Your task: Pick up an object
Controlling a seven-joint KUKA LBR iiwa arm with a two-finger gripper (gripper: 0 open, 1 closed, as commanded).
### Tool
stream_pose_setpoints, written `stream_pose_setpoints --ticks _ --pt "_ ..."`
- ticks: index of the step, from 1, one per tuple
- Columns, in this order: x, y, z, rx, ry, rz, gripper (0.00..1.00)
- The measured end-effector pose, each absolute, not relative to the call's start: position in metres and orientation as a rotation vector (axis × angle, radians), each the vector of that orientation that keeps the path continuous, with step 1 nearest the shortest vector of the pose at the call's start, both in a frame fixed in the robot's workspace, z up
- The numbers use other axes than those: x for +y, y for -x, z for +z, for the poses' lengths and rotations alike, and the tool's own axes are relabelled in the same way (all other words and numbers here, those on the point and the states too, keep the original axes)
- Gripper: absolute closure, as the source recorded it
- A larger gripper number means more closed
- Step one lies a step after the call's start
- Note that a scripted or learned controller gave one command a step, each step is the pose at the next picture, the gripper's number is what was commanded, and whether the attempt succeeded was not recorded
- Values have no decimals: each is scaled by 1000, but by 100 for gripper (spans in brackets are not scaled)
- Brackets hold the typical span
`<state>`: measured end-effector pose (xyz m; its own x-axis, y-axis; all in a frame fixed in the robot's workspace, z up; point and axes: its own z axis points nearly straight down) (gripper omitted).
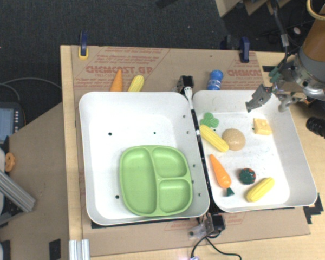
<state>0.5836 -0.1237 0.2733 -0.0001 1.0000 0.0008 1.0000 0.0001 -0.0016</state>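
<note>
A: What lies in the left shallow white plastic bin [97, 124]?
B: A light green divided plastic plate [155, 180], near the front rim; the rest of the floor is free.
A: And the right shallow white bin [292, 145]?
B: A yellow toy corn cob [214, 138], a round beige bread roll [234, 139], an orange toy carrot [220, 171], a yellow cheese block [262, 127].
A: The grey two-finger gripper [269, 97]?
B: Above the back rim of the right bin, fingers apart, holding nothing.

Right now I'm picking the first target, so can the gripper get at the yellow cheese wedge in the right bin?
Probably yes. The gripper hangs over the right bin's far end, and the cheese wedge lies just below it with bare floor around it; the bread roll sits apart.
</note>
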Motion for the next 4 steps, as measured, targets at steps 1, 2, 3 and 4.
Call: stream_pose_setpoints --ticks 1,2,3,4 --pt "-105 -543 132 -2210 2211 14 0" --pt "-116 -590 82 -2225 2223 -1 0" --pt "-116 -590 96 -2224 2227 -4 100" --pt "-48 -564 190 -2233 2217 -13 100"
